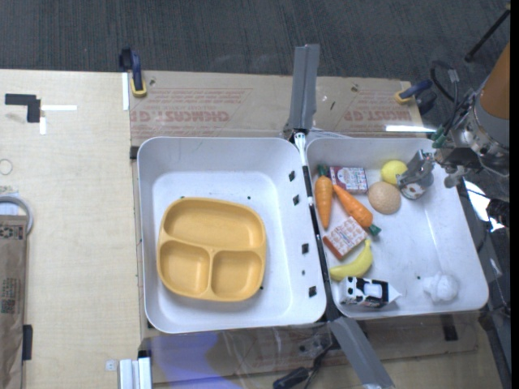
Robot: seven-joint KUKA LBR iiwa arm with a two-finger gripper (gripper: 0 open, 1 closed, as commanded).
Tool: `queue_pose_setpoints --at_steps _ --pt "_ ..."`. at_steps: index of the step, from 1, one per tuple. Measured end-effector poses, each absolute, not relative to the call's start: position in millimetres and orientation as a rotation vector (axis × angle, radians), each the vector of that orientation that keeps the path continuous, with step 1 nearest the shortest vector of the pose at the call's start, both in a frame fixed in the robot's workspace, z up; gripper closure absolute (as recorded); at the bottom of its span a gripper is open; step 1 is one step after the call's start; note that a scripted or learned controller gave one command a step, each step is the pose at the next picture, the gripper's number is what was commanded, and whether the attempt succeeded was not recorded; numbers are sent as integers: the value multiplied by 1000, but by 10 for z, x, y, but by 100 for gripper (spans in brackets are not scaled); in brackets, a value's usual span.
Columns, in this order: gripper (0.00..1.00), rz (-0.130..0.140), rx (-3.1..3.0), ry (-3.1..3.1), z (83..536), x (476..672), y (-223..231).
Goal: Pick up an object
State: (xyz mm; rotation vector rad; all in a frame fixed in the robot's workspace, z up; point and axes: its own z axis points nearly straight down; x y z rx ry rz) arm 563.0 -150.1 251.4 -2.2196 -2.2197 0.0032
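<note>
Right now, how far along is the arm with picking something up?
Nothing looks picked yet. The gripper sits low at the back of the right bin, beside the lemon and the tan ball, with nothing seen between its fingers. The carrots, banana and the rest lie in that bin. Left to do: grasp one and lift it.

Glossy white plastic bins [227, 156], matt yellow plate [213, 248].

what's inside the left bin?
Just a yellow divided plate with three compartments, nothing in them, lying on the left bin floor. Whatever lies beneath the plate is hidden.
</note>
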Motion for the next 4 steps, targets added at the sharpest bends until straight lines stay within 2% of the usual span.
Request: queue_pose_setpoints --at_steps 1,2,3,4 --pt "0 3 -1917 -2485 1935 5767 -770" --pt "0 -3 -1681 -2658 977 5784 -1020" --pt "100 -6 -1689 -2657 1077 5796 -1029" --pt "100 0 -1685 -2654 1923 6383 -785"
